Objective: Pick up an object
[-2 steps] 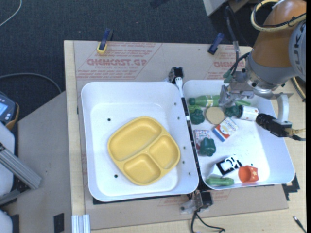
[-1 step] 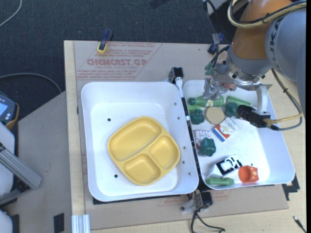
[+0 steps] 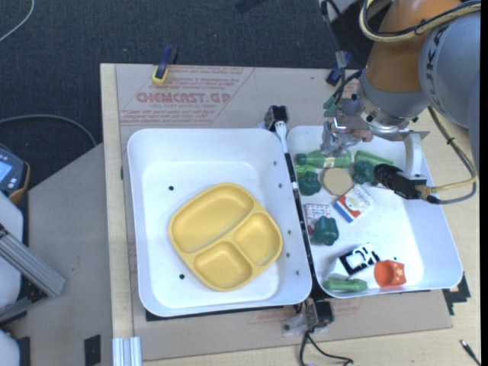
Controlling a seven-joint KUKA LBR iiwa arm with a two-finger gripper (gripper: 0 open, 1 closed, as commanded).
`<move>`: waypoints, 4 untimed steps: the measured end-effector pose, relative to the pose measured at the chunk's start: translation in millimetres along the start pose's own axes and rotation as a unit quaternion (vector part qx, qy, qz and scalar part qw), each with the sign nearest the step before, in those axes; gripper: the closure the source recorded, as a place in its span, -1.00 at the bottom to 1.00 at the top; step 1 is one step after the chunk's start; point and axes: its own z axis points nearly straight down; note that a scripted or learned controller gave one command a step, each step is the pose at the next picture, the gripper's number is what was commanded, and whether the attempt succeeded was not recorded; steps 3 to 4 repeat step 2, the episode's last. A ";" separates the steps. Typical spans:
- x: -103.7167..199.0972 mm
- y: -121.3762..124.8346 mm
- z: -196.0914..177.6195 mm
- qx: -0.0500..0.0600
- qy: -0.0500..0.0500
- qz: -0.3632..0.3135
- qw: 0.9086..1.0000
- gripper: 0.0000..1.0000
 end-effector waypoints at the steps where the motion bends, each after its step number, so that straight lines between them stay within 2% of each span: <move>1: -16.5 -5.2 0.6 0.003 0.001 0.001 1.000 1.00; 4: -14.9 0.6 9.3 0.003 0.001 0.000 1.000 1.00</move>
